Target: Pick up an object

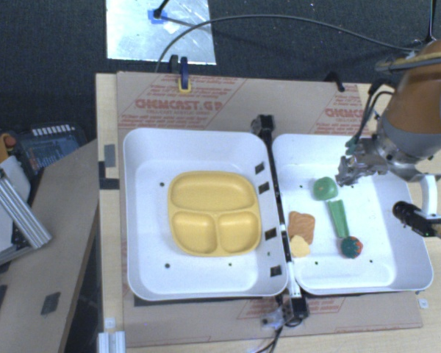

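Observation:
My gripper (347, 173) hangs over the back right part of the right bin (367, 274), just right of and slightly above a round green object (324, 189). A long green piece (338, 217) lies below that, ending near a small teal and orange ball (351, 247). An orange-brown slice (302, 224) and a pale yellow piece (300, 247) lie at the bin's left side. Nothing shows between the fingers.
The left bin (143, 197) holds a yellow tray (212, 212) with three compartments. A black divider (274, 197) with clips runs between the bins. A cardboard sheet (206, 98) lies under both bins.

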Tool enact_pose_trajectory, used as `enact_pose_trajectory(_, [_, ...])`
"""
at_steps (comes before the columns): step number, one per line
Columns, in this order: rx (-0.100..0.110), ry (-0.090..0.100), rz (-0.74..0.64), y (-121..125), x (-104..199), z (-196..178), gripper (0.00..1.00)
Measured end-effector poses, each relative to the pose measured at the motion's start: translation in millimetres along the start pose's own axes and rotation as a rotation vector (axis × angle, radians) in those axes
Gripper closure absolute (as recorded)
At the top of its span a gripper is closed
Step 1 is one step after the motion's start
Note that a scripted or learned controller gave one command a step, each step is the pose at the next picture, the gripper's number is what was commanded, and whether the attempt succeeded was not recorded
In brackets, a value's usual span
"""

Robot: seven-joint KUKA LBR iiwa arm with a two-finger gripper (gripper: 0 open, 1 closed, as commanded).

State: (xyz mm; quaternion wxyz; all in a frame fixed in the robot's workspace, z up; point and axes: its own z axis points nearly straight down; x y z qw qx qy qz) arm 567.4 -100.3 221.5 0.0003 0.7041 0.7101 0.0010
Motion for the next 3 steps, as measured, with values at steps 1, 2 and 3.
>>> enact_pose_trajectory(1, [-0.001, 0.001, -0.002, 4, 55, -11, 1.0])
enact_pose_trajectory(2, [0.0, 0.002, -0.003, 5, 116, -2, 1.0])
enact_pose_trajectory(3, [-0.001, 0.001, -0.001, 17, 172, -10, 1.0])
